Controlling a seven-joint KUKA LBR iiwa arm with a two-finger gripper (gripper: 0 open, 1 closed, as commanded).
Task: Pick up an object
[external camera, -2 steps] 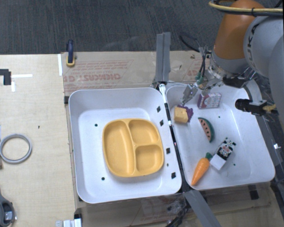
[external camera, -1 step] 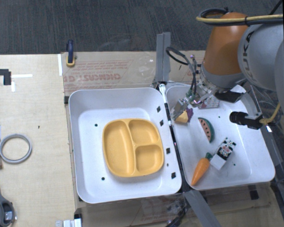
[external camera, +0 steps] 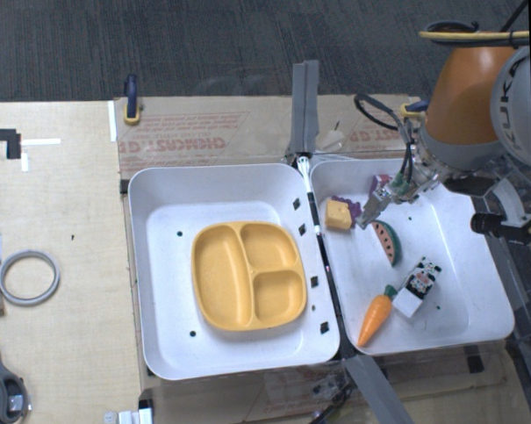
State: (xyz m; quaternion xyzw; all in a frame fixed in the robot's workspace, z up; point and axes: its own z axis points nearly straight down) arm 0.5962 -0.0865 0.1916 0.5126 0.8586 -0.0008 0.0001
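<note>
Here the claw (external camera: 371, 213) sits low over the upper left part of the right white bin (external camera: 481, 325), its grey tips pointing toward the small pale yellow cheese-like block (external camera: 339, 215) that lies against the bin's left wall. How far the claw is spread cannot be told from this slanted view, and nothing is seen between its tips.

The block looks the nearest candidate to lift. It is probably a light, stiff toy of plastic or foam, not fragile, with flat faces that should take a pinch well; the best hold is likely across its two opposite flat sides, though the wall close by leaves little room on that side. A small purple piece (external camera: 342, 200) touches its upper edge and could get in the way.

Just beside the claw, lower right, lies the thin watermelon slice toy with a green rind (external camera: 387, 242); lying flat, it would be hard to pinch. Farther down are the orange toy carrot with a green top (external camera: 375, 320), tapered and likely slippery, and a small white and black boxy object (external camera: 416, 288).

The left white bin (external camera: 166, 343) holds a yellow divided plastic plate (external camera: 248, 274).
</note>
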